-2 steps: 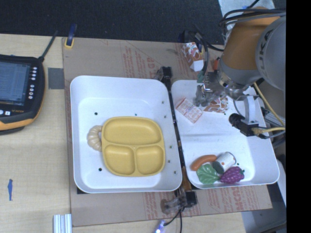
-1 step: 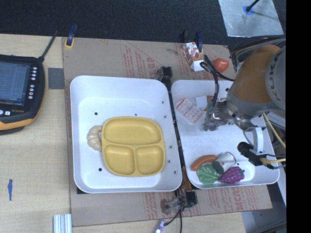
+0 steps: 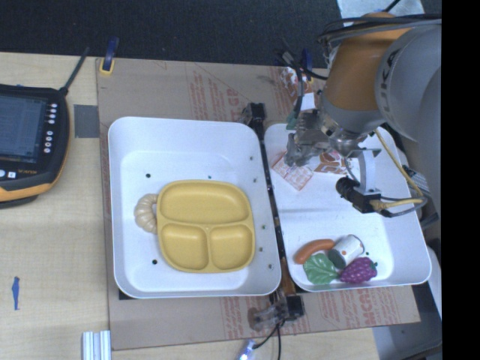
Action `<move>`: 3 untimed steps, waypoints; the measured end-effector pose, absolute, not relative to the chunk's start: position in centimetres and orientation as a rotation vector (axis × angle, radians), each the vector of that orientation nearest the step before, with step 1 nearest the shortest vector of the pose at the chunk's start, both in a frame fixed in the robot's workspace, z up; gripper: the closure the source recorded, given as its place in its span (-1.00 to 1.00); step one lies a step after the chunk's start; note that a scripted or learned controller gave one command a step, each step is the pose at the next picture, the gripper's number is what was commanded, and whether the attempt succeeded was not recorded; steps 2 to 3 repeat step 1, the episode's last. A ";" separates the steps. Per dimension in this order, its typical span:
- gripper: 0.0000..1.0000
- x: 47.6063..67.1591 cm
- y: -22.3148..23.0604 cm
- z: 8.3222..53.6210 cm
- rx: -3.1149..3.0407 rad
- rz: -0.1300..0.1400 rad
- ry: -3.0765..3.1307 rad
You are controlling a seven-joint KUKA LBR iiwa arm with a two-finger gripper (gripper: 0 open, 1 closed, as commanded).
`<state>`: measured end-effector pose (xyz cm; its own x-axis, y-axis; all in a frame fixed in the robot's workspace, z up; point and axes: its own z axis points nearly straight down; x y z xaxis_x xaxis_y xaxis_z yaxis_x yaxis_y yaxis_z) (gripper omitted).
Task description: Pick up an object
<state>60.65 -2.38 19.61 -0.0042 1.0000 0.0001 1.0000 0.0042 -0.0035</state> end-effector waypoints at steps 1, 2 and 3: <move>1.00 62.9 -9.5 14.2 -2.217 0.004 -2.223; 1.00 62.9 -9.5 14.2 -2.217 0.004 -2.223; 1.00 62.9 -9.5 14.2 -2.217 0.004 -2.223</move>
